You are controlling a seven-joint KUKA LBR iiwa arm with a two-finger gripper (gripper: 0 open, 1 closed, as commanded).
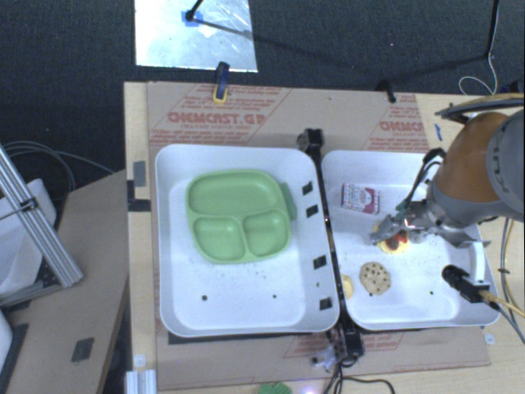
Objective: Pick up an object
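I have the gripper (392, 235) low in the right bin (426, 164), near its middle, right over a small red and yellow object (397, 243); whether it is gripped I cannot tell. To do this well, I would centre on that piece, keeping clear of the cookie (376, 277) toward the front edge and the pink carton (360, 197) toward the back. The arm reaches in from the right edge, wrist bent downward.

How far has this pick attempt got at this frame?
Done: the arm has reached into the right bin, and the gripper is low over a small red and yellow object. In hand: nothing visibly gripped. Left: closing on something and lifting. The cookie and red-and-white carton lie untouched; the green tray sits in the left bin.
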